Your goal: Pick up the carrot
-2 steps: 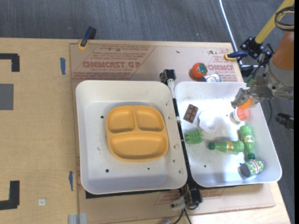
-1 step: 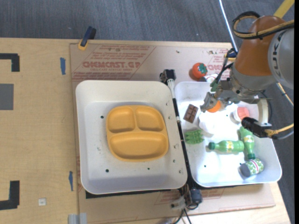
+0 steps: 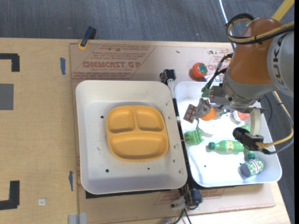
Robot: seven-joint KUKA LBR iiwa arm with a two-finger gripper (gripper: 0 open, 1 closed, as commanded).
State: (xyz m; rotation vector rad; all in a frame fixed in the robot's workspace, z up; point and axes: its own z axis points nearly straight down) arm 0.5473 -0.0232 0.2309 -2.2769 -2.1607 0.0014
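Faintly, red "CHEMCAST" lettering (image 3: 111, 64) on cardboard beside the left bin (image 3: 88, 125).

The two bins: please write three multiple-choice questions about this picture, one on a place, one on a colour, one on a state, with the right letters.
1. Where does the sectioned plate lie?
A. left bin
B. right bin
C. on the cardboard

2. What colour is the bottle in the right bin?
A. red
B. green
C. blue

3. How does the bottle rest?
A. upright
B. on its side
C. leaning on the bin wall

Answers: 1 A, the plate sits within the left bin. 2 B, its body is green. 3 B, it lies flat on the bin floor.
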